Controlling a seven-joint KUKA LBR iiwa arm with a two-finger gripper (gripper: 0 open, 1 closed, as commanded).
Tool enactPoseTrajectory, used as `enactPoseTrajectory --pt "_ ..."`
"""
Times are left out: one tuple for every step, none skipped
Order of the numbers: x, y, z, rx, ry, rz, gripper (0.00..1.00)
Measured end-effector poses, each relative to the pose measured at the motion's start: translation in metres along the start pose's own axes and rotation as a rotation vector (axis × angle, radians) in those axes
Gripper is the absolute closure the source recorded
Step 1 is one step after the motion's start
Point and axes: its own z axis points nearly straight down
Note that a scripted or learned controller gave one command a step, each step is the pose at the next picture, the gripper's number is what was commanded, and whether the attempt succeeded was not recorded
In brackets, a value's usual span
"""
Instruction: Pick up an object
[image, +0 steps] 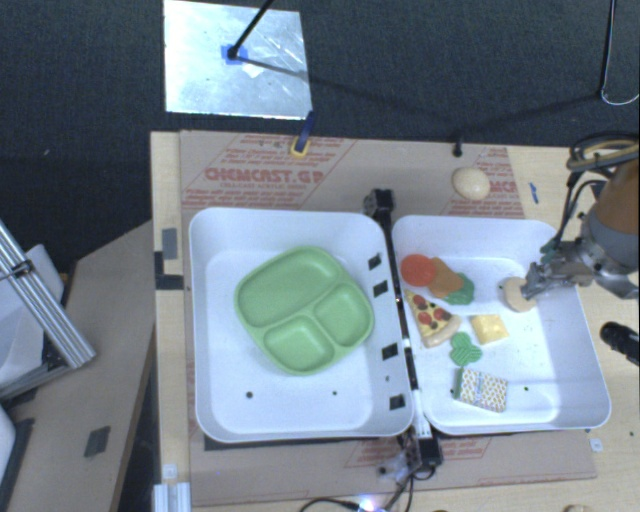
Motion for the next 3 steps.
enactPoseTrajectory --pt "-0.001 0.002 -0.055 0.000 0.000 0.000 1.00" --pt "0.058 -0.007 -0.054 0.006 0.005 -0.005 1.00" --pt "0.114 -0.034 -0.062 0.008 0.005 -0.005 1.00"
